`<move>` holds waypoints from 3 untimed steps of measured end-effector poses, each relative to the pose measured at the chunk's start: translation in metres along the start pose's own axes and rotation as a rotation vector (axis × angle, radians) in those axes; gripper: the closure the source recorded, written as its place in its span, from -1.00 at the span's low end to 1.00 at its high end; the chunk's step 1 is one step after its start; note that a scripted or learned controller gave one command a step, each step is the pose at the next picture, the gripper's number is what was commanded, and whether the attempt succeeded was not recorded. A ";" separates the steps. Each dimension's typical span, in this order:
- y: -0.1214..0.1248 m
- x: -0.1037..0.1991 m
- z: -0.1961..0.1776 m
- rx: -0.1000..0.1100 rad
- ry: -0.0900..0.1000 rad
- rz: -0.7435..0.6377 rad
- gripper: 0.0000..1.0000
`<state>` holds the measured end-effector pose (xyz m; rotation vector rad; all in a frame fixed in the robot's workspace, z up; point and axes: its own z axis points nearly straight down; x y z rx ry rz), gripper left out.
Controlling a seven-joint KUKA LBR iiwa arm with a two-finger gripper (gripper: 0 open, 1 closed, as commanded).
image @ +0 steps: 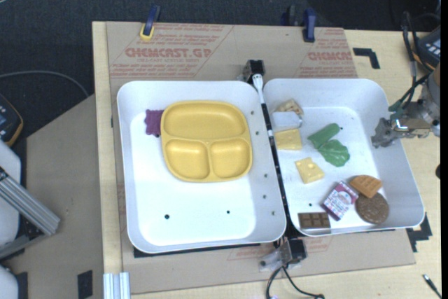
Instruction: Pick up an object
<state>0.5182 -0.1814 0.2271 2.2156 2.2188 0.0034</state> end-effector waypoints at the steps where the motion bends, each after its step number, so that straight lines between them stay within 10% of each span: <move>1: 0.000 0.049 0.010 0.008 0.006 -0.004 1.00; 3: -0.002 0.136 0.012 0.009 0.004 -0.002 1.00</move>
